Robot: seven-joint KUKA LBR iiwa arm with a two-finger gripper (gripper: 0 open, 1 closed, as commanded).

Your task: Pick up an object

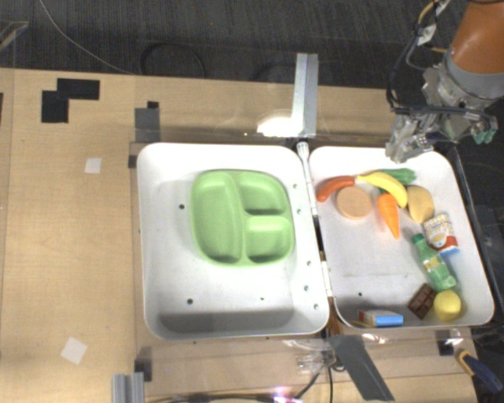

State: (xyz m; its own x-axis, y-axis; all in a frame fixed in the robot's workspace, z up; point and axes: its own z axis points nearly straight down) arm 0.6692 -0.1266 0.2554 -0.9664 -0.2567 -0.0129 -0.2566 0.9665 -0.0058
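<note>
My gripper (409,143) hangs over the far rim of the right bin (361,267), just above and right of the banana (385,179). Its fingers stand open with nothing between them. Below it, in the bin's far half, lie a red chili (333,185), a round tan disc (353,202), an orange carrot (389,213) and a tan potato (419,201). Along the right wall sit a small white carton (439,230) and a green bottle (433,264). In the near corner are a brown block (421,299), a lemon (447,305) and a blue-and-orange box (381,318).
The left bin (164,292) holds a green divided plate (239,217). A metal post (305,99) stands behind the seam between the bins. Bare floor shows in the middle of the right bin.
</note>
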